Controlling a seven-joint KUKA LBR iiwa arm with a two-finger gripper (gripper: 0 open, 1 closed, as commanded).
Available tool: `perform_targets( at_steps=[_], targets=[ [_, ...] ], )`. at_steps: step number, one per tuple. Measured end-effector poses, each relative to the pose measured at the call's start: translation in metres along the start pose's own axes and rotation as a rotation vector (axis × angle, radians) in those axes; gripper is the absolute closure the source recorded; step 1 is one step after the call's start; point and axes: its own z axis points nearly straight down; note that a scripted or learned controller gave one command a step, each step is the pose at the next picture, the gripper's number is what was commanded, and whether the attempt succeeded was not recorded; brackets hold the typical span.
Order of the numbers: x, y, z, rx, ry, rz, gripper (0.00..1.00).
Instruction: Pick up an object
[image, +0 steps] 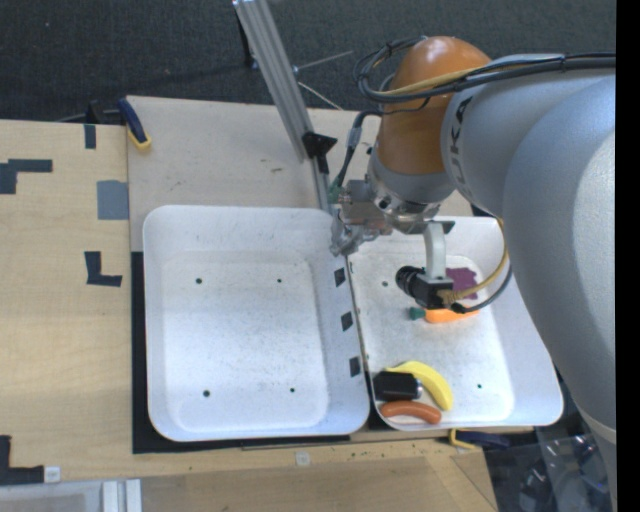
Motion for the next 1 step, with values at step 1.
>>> perform_targets(
  at_steps=[1],
  targets=[
    [0.0425,0.0309,-0.0006,-0.002,0.001,0.001,1.00]
  ],
)
